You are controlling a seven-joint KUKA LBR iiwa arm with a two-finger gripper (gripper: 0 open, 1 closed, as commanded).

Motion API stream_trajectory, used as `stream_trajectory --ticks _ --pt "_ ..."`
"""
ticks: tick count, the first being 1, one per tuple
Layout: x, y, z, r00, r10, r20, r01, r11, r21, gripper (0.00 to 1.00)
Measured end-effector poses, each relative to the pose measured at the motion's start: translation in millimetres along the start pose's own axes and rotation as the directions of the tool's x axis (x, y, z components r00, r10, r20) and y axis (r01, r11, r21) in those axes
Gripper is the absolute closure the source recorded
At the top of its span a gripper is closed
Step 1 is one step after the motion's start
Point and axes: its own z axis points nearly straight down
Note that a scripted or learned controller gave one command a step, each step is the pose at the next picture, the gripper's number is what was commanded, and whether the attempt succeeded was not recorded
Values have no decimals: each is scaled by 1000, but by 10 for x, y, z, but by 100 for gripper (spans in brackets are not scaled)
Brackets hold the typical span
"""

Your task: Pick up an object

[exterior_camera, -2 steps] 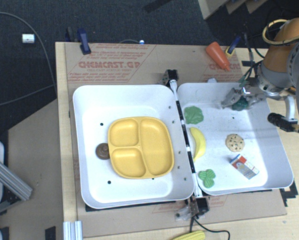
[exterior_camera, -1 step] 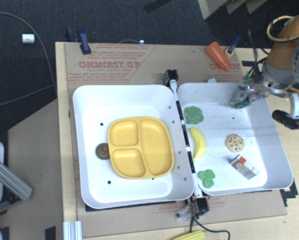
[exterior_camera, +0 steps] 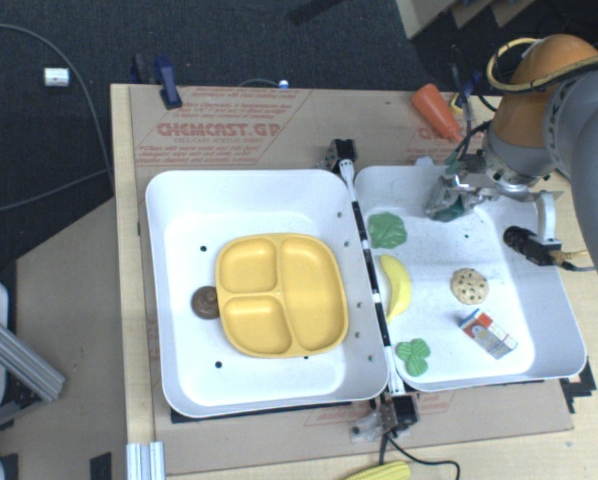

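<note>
Dark carpet surrounds a bench topped with a brown sheet (exterior_camera: 219, 128) printed "CHEMCAST GP", and two shallow white bins sit on it side by side.

The claw (exterior_camera: 446, 206) hangs low over the far end of the right bin (exterior_camera: 539, 358), close to its back wall. I cannot tell whether it is open or closed, and nothing can be seen held in it.

Every loose object in this bin lies on the camera side of the claw:
- Closest is a green leaf (exterior_camera: 387, 230), just toward the left bin.
- Beyond the leaf, a banana (exterior_camera: 396, 286) lies against the dividing wall.
- A chocolate-chip cookie (exterior_camera: 469, 286) sits almost straight in front of the claw, near the bin's middle.
- A red and white packet (exterior_camera: 486, 332) lies just past the cookie.
- A second green sprig (exterior_camera: 412, 356) rests in the near corner, well apart from the claw.

The left bin (exterior_camera: 179, 198), across the divider from the claw, holds a yellow divided plate (exterior_camera: 281, 295) with a brown disc (exterior_camera: 205, 302) touching its far edge.

Behind the claw, outside the bins, an orange object (exterior_camera: 436, 112) lies on the bench. A blue clamp (exterior_camera: 166, 81) grips the bench's far corner beyond the left bin.
</note>
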Motion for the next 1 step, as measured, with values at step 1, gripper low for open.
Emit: stream_trajectory --ticks 1 --pt "1135 -655 -968 1000 -1 -4 1 1000 5 100"
